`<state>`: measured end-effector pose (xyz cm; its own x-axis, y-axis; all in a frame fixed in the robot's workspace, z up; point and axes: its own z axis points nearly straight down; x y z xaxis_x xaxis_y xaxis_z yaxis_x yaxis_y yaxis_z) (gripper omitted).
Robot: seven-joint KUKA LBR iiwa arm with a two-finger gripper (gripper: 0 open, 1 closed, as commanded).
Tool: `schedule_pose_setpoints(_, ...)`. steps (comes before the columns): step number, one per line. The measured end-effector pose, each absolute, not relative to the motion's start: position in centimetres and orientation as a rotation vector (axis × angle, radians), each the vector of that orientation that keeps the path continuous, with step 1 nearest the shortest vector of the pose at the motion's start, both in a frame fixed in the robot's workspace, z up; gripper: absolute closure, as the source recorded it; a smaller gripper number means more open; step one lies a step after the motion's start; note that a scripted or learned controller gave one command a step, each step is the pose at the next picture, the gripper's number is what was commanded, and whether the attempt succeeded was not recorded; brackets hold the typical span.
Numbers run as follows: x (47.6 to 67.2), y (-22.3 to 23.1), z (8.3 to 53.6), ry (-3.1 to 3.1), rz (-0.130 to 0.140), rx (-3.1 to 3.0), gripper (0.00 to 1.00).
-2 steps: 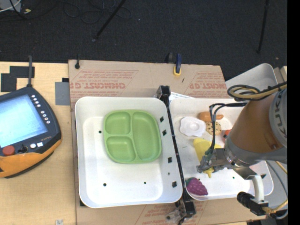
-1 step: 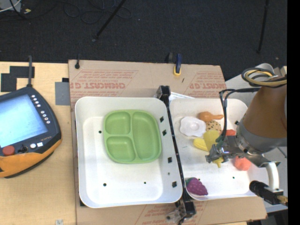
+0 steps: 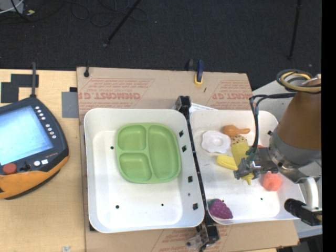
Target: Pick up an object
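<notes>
In the right bin, the purple grape bunch sits nearest, at the near-left corner. The hand hovers low just right of the yellow corn cob (long axis running left to right), so the cob lies left of it. I cannot tell how the hand is set. Beyond lie a white egg and an orange piece.
</notes>
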<state>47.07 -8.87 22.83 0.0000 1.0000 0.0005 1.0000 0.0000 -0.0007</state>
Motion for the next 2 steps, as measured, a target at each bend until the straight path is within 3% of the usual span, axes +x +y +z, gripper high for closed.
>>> schedule_pose_setpoints(2,52.8,-0.5,21.7,-2.223,0.002,-2.214,1.00)
